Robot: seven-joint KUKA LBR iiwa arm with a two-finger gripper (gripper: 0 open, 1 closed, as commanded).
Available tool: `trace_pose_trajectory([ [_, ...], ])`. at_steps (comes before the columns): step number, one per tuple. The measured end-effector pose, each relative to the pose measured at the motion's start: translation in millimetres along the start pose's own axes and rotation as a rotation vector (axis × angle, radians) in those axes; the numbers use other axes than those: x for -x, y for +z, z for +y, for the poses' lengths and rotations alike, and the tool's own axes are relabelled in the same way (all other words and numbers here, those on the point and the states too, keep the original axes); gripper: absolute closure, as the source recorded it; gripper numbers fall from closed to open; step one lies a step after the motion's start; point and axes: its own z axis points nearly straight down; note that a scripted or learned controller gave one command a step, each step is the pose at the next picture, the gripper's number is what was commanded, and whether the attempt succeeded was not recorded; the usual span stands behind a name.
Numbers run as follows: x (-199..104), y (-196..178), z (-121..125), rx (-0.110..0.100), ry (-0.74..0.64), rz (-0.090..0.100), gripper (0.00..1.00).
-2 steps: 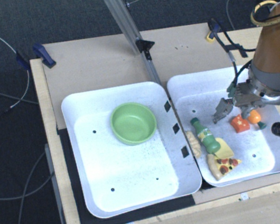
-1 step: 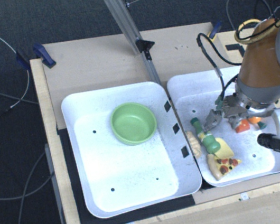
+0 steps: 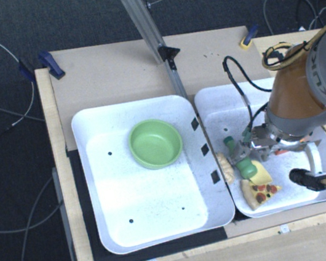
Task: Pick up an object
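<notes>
My gripper (image 3: 244,153) hangs low over the left half of the right bin (image 3: 210,112), with the orange-banded arm reaching in from the right. A small dark green piece (image 3: 230,143) lies just to its upper left. Just below it sit a green rounded object (image 3: 246,169) and a yellow block (image 3: 261,174), touching each other. A toy pizza slice (image 3: 261,192) lies at the bin's front. Whether the gripper touches the green object is not clear.
A light green bowl (image 3: 156,142) stands in the back of the left bin (image 3: 134,213). A tan strip (image 3: 224,168) lies along the right bin's left wall. A metal pole (image 3: 143,17) slants down to the gap between the bins.
</notes>
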Motion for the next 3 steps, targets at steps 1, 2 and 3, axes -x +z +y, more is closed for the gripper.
trace_pose_trajectory([
  [1, -0.5, -15.0, 1.2, 0.007, 0.001, 0.001, 1.0],
  [2, -0.2, -81.5, 0.4, 0.024, -0.002, -0.006, 1.0],
  [3, -1.0, -137.1, 1.1, 0.021, -0.002, -0.005, 1.0],
])
